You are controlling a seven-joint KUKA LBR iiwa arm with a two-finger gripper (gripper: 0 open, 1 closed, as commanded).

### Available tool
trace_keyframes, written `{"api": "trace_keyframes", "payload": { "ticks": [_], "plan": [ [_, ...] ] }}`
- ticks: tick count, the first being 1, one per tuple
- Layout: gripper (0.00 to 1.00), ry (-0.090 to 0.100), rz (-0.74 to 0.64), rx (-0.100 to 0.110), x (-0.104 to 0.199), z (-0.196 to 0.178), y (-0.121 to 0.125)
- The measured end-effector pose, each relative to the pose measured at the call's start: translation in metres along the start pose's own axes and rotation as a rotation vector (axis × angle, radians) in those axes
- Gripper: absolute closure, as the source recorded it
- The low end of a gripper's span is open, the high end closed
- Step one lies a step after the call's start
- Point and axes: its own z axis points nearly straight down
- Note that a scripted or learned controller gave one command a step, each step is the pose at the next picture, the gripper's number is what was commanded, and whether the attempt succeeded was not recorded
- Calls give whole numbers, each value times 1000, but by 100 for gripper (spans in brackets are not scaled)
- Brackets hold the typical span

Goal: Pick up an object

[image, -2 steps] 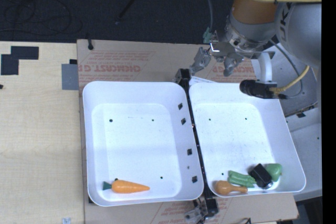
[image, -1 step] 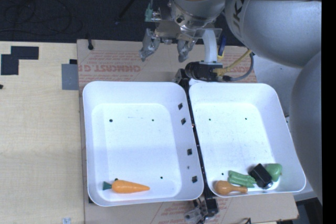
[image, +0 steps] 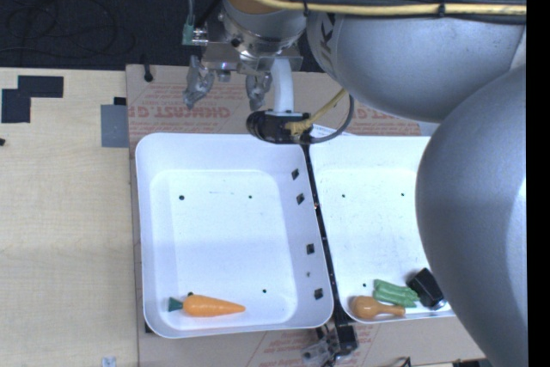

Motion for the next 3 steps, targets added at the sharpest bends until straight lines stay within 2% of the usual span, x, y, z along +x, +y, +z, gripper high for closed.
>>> {"api": "trace_keyframes", "payload": {
  "ticks": [1, 2, 3],
  "plan": [
    [100, -3, -1, 2, -3, -11, 0],
    [100, 0, 6, -4, -19, -50, -11],
    [100, 1, 1, -5, 27, -97, -35]
  ]
}}
